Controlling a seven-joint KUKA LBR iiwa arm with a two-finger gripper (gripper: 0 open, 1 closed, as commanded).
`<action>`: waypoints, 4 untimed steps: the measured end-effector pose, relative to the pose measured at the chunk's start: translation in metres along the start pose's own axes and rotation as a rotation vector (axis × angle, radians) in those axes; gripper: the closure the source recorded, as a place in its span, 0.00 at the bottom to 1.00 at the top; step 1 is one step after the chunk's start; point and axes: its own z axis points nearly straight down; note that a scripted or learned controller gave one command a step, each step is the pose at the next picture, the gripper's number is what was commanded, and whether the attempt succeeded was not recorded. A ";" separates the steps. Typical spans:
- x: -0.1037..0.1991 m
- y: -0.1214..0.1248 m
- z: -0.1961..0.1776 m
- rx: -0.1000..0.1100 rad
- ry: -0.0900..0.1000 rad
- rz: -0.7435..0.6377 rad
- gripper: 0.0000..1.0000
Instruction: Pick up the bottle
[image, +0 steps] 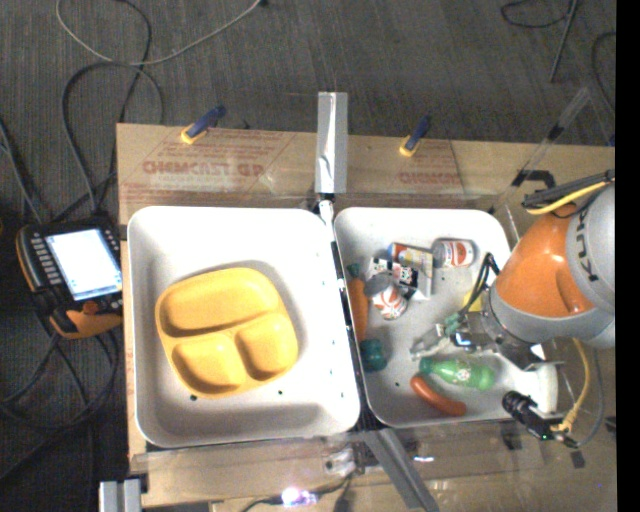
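The bottle (462, 375) is green with a pale cap end and lies on its side near the front of the right bin (495, 222). My gripper (443, 338) hangs just above and slightly behind it, close to its left half. The grey arm with its orange band (540, 270) reaches in from the right and covers the bin's right side. I cannot make out any contact between the gripper and the bottle.
A red sausage (440, 396) lies right in front of the bottle. A teal object (373, 353), a carrot (357, 303), a red-and-white cup (388, 300) and two cans (455, 252) fill the bin's left and back. The left bin (150, 400) holds a yellow divided tray (228, 328).
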 end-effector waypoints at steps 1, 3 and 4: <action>0.001 0.000 -0.009 0.003 0.003 0.000 1.00; -0.041 0.000 0.001 0.009 0.010 0.027 0.00; -0.041 0.001 -0.008 0.007 0.008 0.026 1.00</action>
